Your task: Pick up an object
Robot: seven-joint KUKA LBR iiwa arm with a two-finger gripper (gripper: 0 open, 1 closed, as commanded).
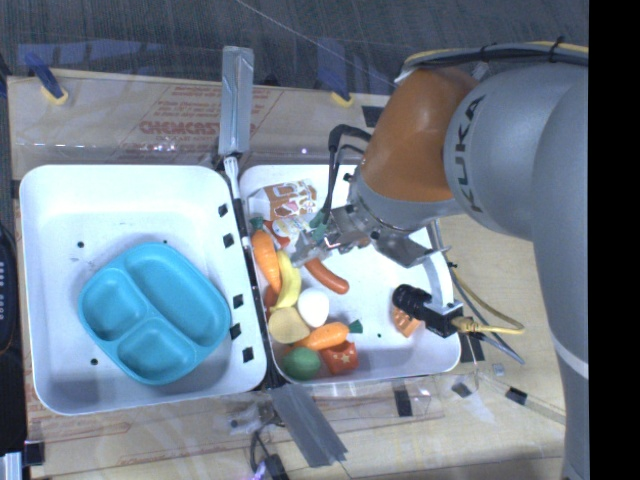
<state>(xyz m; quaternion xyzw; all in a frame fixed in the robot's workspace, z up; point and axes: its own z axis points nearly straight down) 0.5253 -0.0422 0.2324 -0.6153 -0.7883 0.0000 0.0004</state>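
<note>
One end effector (322,236), low inside the right bin (425,363), sits just above the sausage (327,276) and beside the snack packet (290,203). How wide it stands I cannot tell; the wrist hides it. Toy food crowds the bin's left wall: carrot (265,258), banana (290,280), egg (313,309), a second carrot (327,335), and a red pepper (341,357) — so the nearest pick, I'd judge, is that sausage. Over in the left bin (60,198) lies a blue divided tray (152,311), well apart.
</note>
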